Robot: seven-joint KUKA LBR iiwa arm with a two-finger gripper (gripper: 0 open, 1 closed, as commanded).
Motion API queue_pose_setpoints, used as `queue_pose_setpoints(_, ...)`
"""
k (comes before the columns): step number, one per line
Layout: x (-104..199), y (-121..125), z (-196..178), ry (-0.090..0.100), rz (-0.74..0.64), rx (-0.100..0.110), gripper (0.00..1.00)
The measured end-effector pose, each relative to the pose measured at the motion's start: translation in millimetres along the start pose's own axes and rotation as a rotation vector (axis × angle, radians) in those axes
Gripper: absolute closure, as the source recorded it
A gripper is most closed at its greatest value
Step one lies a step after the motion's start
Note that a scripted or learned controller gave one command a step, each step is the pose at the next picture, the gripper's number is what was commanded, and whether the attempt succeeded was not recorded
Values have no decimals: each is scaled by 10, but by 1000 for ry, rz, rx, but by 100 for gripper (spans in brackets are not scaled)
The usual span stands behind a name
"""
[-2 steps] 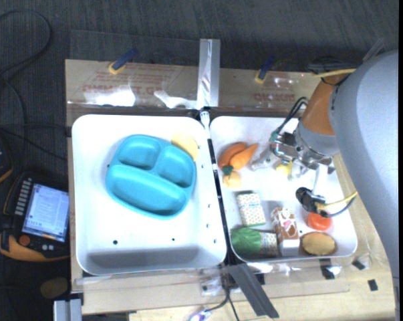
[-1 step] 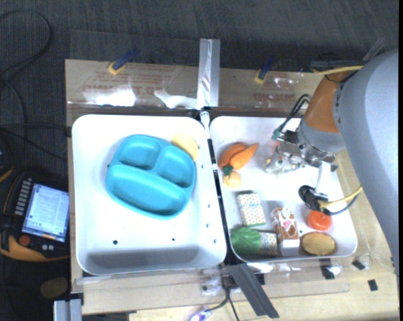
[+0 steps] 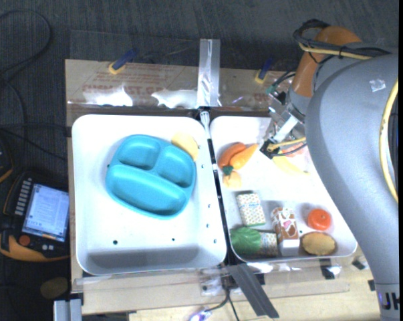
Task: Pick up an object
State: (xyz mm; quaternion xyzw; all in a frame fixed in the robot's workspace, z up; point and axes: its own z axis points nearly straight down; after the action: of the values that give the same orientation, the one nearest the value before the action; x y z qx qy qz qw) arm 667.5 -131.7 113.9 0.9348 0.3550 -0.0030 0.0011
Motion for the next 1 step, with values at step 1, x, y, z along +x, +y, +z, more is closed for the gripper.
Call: queue_pose_setpoints(1,-720,294,245,11,200,-2,100)
